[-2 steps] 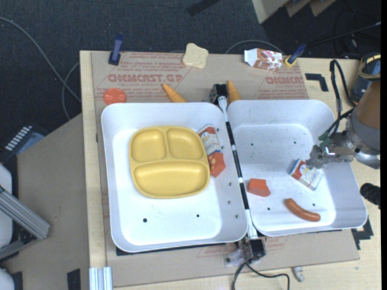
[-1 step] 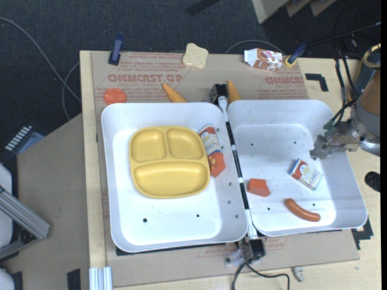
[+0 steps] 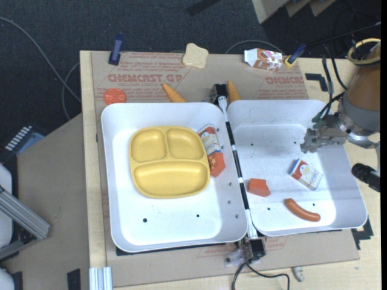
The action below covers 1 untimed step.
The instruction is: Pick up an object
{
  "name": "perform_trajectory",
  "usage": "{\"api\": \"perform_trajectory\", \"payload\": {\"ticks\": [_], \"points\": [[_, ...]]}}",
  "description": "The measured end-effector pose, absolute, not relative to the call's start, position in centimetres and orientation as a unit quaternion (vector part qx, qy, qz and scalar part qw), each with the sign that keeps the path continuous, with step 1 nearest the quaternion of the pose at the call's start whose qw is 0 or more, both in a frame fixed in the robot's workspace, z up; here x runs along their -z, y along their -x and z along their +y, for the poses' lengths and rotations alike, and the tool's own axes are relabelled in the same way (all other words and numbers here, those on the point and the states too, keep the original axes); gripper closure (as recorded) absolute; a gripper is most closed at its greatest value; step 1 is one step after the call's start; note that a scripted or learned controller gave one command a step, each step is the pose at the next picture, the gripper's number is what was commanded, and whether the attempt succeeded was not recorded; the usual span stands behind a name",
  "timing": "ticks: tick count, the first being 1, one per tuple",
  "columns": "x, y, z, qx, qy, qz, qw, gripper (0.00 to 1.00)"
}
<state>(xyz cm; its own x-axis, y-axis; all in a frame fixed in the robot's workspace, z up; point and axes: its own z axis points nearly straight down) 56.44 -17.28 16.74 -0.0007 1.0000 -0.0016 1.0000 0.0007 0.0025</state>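
My gripper (image 3: pixel 312 141) hangs over the right part of the right bin (image 3: pixel 278 116), with the grey arm and its orange band coming in from the right. Just below and a little left of it a small white and red carton (image 3: pixel 305 174) lies on the bin floor, apart from the gripper. Lower in the same bin lie a red-orange block (image 3: pixel 259 187) and a sausage (image 3: pixel 301 209).
The left bin (image 3: pixel 175 222) holds a yellow divided plate (image 3: pixel 168 161), a small printed packet (image 3: pixel 210 140) and a red piece (image 3: pixel 217 164). Behind the bins lie a bread slice (image 3: pixel 195 55), a carrot (image 3: pixel 173 93), a small carton (image 3: pixel 264 58) and a red disc (image 3: pixel 115 95).
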Motion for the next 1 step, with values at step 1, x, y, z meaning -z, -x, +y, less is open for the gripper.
{"api": "perform_trajectory", "payload": {"ticks": [1], "points": [[-16.76,-56.44,-17.3,-0.0001,-0.707,0.707,0.002,0.0]]}}
